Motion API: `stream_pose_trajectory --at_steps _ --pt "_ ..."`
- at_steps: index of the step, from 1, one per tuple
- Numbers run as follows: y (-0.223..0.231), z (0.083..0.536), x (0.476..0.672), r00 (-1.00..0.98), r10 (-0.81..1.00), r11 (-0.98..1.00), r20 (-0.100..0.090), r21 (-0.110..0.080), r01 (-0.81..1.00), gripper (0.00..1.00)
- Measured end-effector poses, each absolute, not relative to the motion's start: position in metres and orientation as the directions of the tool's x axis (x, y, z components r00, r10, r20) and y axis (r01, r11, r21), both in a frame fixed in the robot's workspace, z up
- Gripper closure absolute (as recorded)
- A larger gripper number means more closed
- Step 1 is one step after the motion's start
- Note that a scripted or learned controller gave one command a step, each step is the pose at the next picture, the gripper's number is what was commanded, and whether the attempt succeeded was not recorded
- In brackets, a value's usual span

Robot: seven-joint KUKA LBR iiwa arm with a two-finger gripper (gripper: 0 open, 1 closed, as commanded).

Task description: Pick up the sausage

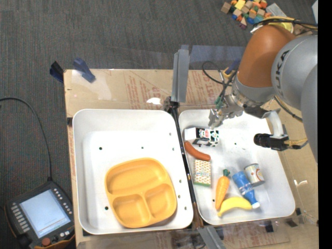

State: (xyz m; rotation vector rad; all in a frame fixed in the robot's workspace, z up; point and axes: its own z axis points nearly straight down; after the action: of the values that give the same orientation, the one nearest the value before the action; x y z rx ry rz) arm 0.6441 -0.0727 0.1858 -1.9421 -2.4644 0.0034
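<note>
The sausage (197, 151) is a reddish-brown link lying at a slant near the left wall of the right bin (275, 191). Just above it lies a small black-and-white carton (203, 134). My gripper (215, 116) hangs over the upper part of the right bin, a little above and to the right of the carton, well apart from the sausage. Nothing shows between its fingers.
In the right bin also lie a patterned packet (202, 172), a carrot (222, 190), a banana (237, 205), a blue bottle (244, 187) and a small can (254, 174). The left bin (93, 134) holds a yellow divided plate (140, 191). Coloured blocks (248, 7) lie on the floor beyond.
</note>
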Motion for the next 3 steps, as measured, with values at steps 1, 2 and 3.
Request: stream_pose_trajectory --at_steps 1,2,3 --pt "-0.122 0.214 0.644 -0.300 0.954 0.300 0.001 -0.001 0.954 1.00" --pt "-0.122 0.222 0.645 -0.301 0.954 0.301 0.002 -0.003 0.954 1.00" --pt "-0.142 0.121 0.644 -0.414 0.910 0.414 0.003 -0.002 0.910 1.00"
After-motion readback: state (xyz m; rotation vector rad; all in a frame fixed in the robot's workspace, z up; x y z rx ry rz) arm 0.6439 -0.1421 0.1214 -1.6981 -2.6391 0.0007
